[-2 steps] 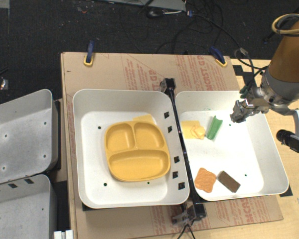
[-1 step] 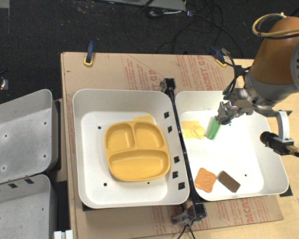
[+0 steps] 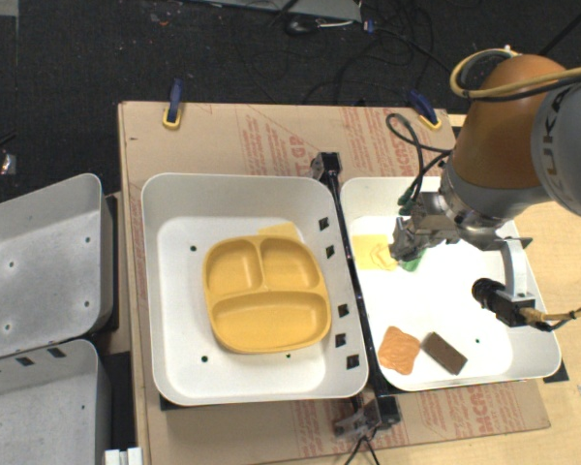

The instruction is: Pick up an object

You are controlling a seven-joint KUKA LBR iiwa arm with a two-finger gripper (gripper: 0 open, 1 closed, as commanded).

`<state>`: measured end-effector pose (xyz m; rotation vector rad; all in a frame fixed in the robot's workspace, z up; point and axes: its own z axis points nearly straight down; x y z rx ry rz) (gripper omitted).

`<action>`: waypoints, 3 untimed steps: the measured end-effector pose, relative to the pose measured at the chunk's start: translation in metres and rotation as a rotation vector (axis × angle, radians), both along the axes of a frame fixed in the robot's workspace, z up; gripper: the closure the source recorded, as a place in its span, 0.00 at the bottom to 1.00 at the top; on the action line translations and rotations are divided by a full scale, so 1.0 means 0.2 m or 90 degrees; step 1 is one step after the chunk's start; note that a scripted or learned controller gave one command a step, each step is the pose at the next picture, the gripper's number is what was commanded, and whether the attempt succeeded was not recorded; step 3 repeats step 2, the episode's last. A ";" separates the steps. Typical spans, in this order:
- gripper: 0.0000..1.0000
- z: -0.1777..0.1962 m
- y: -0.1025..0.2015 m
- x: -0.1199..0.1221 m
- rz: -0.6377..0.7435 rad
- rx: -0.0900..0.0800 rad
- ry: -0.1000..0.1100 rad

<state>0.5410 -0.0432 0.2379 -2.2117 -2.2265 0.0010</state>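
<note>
My gripper (image 3: 408, 250) hangs low over the right bin (image 3: 484, 289), near its left-middle part. Directly under it lies a small green thing (image 3: 411, 261), mostly hidden by the gripper, next to a pale yellow flat piece (image 3: 370, 252). Nearer the front of that bin sit an orange waffle-like piece (image 3: 399, 349) and a dark brown block (image 3: 444, 353). A yellow divided plate (image 3: 267, 294) fills the middle of the left bin (image 3: 174, 260).
A black clamp rail (image 3: 345, 260) runs between the two bins. Grey metal trays (image 3: 39, 269) lie left of the bench. Blue and yellow clamps (image 3: 173, 105) hold the cardboard base at the back.
</note>
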 end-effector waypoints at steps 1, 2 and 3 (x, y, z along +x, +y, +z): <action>1.00 0.00 0.25 -0.12 0.001 0.000 0.000; 1.00 0.03 0.53 -0.20 0.002 0.000 -0.001; 1.00 0.03 0.53 -0.20 0.002 0.000 -0.001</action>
